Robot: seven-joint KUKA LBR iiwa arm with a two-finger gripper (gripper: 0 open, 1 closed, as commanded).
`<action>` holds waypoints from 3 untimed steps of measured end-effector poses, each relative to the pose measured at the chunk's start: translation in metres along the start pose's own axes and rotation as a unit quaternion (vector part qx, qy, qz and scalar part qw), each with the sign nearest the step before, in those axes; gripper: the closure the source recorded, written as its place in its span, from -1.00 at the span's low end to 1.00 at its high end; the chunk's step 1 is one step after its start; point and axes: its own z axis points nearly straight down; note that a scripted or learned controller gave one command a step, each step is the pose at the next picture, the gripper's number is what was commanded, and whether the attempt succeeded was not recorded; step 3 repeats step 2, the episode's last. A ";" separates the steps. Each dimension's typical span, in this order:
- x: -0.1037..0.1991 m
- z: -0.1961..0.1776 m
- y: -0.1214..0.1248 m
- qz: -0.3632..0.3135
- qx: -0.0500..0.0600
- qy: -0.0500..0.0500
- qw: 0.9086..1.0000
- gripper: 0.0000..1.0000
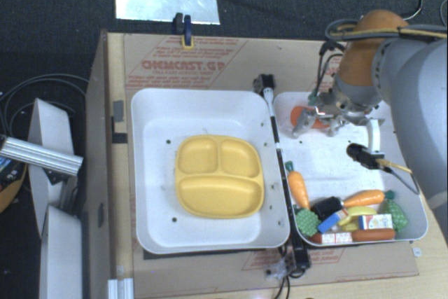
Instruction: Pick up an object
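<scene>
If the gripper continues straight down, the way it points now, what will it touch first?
Most likely the red-orange object lying directly below the gripper in the right bin. Depth is hard to judge, so it may already be touching.

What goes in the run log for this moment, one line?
arm: over right bin far corner | gripper: low, at red-orange object | grasp: unconfirmed | toy pile: near end | yellow tray: left bin
</scene>
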 end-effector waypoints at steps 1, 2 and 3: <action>-0.001 0.000 0.000 -0.001 0.000 0.001 1.000 -1.00; 0.007 0.000 0.000 0.001 -0.001 -0.004 1.000 -1.00; 0.007 0.000 0.000 0.001 -0.001 -0.004 1.000 -1.00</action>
